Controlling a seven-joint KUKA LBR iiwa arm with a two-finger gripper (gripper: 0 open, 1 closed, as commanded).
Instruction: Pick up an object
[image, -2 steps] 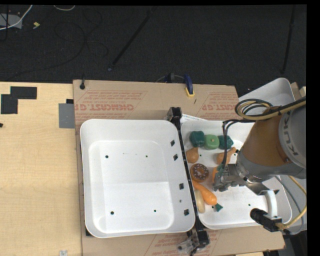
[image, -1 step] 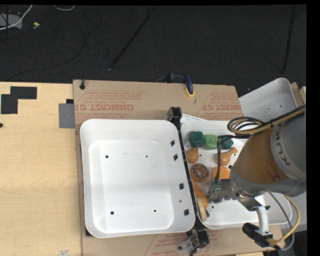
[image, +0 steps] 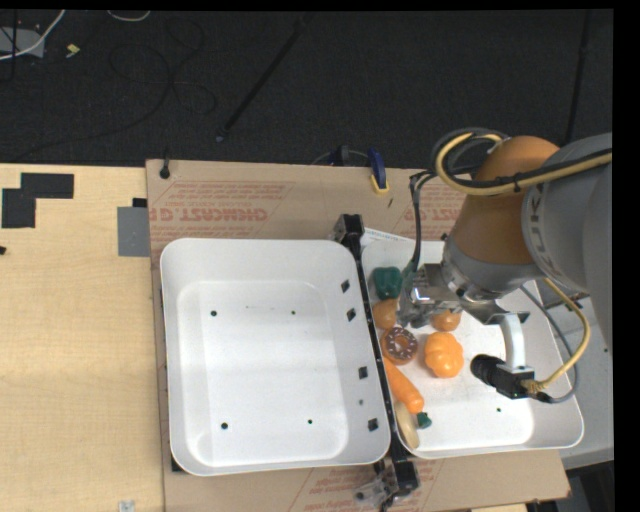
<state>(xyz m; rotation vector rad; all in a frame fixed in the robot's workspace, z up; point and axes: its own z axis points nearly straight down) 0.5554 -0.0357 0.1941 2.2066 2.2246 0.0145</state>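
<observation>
My gripper (image: 424, 302) hangs low over the left part of the right bin (image: 520, 430), amid a cluster of toy foods. A green piece (image: 387, 280) lies just to its upper left, and a small orange ball (image: 385, 314) sits to its left. A chocolate donut with sprinkles (image: 401, 344) rests below the gripper. An orange pumpkin-like piece (image: 443, 356) is beside the donut, and another small orange item (image: 447, 321) peeks out under the wrist. A carrot (image: 405, 390) lies along the bin's left wall. Nothing is visibly between the fingers.
The left bin (image: 190, 300) stands beside the right one, with a black divider strip (image: 365, 330) between them. The arm's grey body and orange band (image: 505, 215) cover the right bin's upper right part. Cardboard (image: 240, 200) lies under both bins.
</observation>
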